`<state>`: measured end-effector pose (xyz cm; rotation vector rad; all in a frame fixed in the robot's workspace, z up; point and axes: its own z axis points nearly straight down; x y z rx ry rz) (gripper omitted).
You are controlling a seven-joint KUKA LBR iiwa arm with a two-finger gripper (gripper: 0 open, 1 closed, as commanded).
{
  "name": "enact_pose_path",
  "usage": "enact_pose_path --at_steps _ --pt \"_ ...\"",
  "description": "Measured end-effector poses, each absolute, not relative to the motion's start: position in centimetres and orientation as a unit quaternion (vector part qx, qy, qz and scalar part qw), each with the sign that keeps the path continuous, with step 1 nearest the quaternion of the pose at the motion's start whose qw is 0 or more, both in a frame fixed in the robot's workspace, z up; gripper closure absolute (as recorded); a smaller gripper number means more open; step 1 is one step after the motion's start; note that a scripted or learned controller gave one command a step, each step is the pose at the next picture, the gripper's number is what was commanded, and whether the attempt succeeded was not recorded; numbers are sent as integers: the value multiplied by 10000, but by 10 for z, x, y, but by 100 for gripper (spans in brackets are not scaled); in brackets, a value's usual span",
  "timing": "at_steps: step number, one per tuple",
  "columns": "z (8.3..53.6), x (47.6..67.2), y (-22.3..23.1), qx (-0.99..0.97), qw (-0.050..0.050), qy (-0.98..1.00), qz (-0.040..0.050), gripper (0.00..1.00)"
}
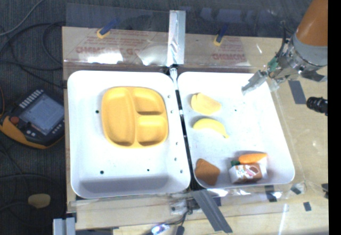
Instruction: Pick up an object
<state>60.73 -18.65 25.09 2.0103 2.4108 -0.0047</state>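
A teach pendant (33, 118) with a dark screen and orange casing lies on the dark floor off the bench's left edge, with thin cables trailing near it. On the bench, two shallow white bins sit side by side, meeting along a central seam.

The left bin (85, 175) holds a single yellow divided tray (134, 116), set toward the bin's middle and slightly nearer its far edge. The tray has one long compartment on its left and two smaller ones on its right.

The right bin (277, 143) carries several small objects. Near its left wall, toward the far edge, lies a pale yellow wedge-shaped piece (204, 103). Just below it, apart from it, lies a yellow banana-shaped piece (209, 126). In the near left corner of this bin sits a brown rounded lump (207, 171). To the right of the lump, along the near edge, a small white carton with a red label (246, 172) lies on its side, and an orange carrot-like piece (252, 157) rests touching its upper side.

The grey arm with its orange band comes in over the far right corner of the right bin. The gripper (254, 83) hangs above that corner, pointing down and to the left, with nothing between its fingers; whether they are apart or together cannot be told from this angle. It is well apart from every object in the bin.
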Motion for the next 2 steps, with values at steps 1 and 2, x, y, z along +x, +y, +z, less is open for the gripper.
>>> enact_pose_path --at_steps 1,2 --pt "122 590 -131 5855 11 8107 8 0" --pt "110 589 -120 5565 248 8304 84 0"
